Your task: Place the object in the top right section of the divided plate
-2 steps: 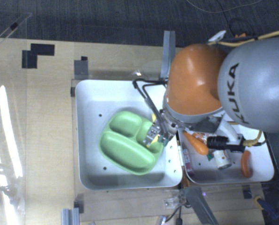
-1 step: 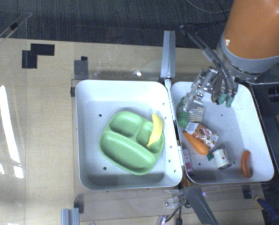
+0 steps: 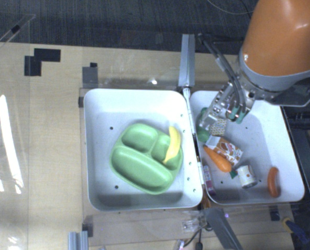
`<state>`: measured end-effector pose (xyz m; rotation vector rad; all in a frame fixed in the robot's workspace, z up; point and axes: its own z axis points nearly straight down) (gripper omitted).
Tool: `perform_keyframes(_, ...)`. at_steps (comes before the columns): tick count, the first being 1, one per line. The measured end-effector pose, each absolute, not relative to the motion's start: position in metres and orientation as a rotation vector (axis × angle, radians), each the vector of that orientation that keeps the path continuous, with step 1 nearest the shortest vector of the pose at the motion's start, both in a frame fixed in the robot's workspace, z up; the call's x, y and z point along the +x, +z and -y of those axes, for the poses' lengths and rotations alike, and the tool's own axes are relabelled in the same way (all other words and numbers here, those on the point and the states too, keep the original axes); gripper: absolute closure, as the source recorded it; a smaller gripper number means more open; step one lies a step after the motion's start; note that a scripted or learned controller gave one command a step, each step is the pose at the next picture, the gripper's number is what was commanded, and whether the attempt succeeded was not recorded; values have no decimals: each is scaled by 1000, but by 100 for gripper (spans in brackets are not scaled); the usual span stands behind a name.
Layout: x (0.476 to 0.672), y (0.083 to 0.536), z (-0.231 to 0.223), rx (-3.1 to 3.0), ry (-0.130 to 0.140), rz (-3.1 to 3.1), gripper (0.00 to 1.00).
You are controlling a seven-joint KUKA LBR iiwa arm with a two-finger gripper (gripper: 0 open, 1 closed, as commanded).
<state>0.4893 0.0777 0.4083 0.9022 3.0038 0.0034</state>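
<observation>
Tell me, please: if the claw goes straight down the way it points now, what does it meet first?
Probably the small packet lying just under the claw in the right bin, beside the carrot. Depth is unclear from above, so this is a guess.

The pale wood-toned counter (image 3: 46, 139) carries black L-shaped marks near its far left, and beyond it runs a dark grey ribbed floor strip (image 3: 118, 9). Both shallow plastic bins are white: the left white bin (image 3: 100, 113) and the right white bin (image 3: 293, 181). The light green divided plastic plate (image 3: 139, 163) bears a yellow banana (image 3: 172, 145). In the right bin lie an orange carrot with a green tip (image 3: 218, 160), a white packet printed in red and brown (image 3: 227, 149), a small silver and white can (image 3: 245, 175) and a reddish-orange sausage (image 3: 273, 182). The arm's big rounded orange band (image 3: 282, 25) sits above grey metal, and the silver-grey claw (image 3: 217, 120) shows green touches.
</observation>
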Motion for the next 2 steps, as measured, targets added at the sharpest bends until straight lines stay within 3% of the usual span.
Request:
perform_keyframes(1, 489, 408, -78, 901, 3, -3004, 0)
perform_keyframes(2, 489, 429, -98, 850, 3, -3019, 0)
